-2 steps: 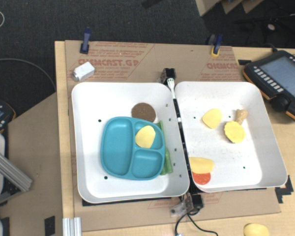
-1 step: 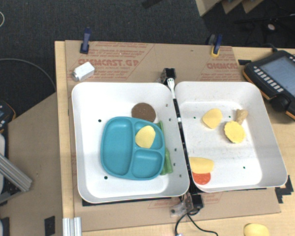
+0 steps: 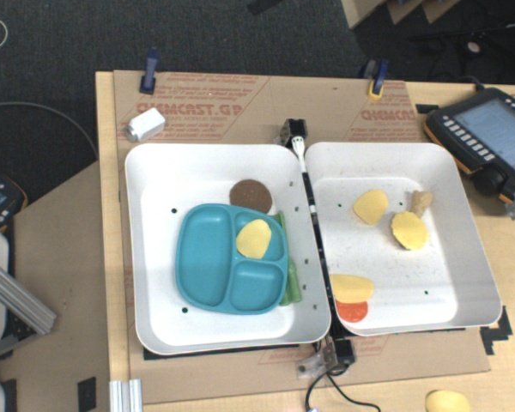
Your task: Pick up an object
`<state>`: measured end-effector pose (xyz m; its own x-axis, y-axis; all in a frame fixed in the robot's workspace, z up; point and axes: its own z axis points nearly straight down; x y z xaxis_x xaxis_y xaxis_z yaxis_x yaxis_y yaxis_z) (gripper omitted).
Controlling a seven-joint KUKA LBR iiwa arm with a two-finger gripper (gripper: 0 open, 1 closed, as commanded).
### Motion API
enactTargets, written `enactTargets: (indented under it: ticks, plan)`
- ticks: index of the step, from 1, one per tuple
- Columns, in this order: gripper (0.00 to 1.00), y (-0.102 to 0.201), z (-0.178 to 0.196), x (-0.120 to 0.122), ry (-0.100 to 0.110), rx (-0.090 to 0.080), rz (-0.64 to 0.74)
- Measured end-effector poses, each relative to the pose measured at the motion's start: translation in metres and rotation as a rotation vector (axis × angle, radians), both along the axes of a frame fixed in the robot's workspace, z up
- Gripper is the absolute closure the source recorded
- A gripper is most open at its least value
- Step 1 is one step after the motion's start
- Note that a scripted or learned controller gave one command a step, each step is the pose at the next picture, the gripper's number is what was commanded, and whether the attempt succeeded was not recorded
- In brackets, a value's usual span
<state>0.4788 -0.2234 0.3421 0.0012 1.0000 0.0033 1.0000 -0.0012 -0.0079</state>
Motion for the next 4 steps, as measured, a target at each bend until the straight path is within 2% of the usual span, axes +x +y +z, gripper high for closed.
enactTargets:
  ticks: [1,3,4]
  plan:
    - [1.0,-0.001,0.014,0.001,-0.012,-0.006,0.001]
    - [1.0,-0.001,0.064,0.001,-0.014,-0.007,0.002]
    - [1.0,-0.001,0.075,0.001,-0.013,-0.007,0.002]
